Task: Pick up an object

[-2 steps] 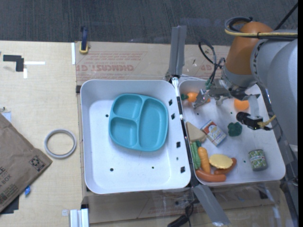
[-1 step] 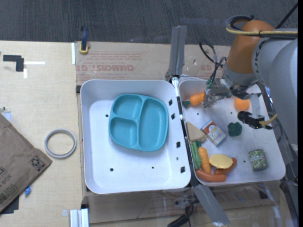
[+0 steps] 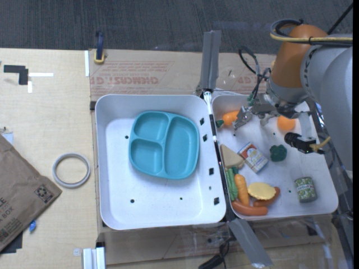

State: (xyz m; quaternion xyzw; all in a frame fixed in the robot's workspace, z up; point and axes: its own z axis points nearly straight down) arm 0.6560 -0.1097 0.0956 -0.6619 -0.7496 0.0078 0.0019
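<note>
You see two white bins side by side on the bench; the left bin (image 3: pixel 112 167) carries a teal divided plate (image 3: pixel 165 144) with three compartments, lying flat near its middle; the right bin (image 3: pixel 320 203) carries the small toy foods.

Your arm (image 3: pixel 314 55) comes in from the right, grey with its orange band (image 3: pixel 293 60) above the wrist, and hangs over the far part of the right bin; the gripper (image 3: pixel 242 119) sits low near the bin's back left corner, just beside an orange piece (image 3: pixel 229 117); you cannot tell how the hand stands, released or clenched, and nothing is seen held in it.

In the right bin you have a second orange piece (image 3: pixel 286 124) under the wrist; a dark green broccoli-like piece (image 3: pixel 277 152) near the middle; a small printed carton (image 3: pixel 253 157) left of it, touching a tan wedge (image 3: pixel 231 158); a green can (image 3: pixel 305 189) toward the near right; along the near left side a green bean pod (image 3: pixel 230 182), a carrot (image 3: pixel 242 188), a yellow round piece (image 3: pixel 262 191) and a red sausage (image 3: pixel 251 208) crowd together, touching one another.

On the bench to your left lies a roll of tape (image 3: pixel 71 169); a brown cardboard box (image 3: pixel 19 198) lies just beyond it at the edge.
</note>
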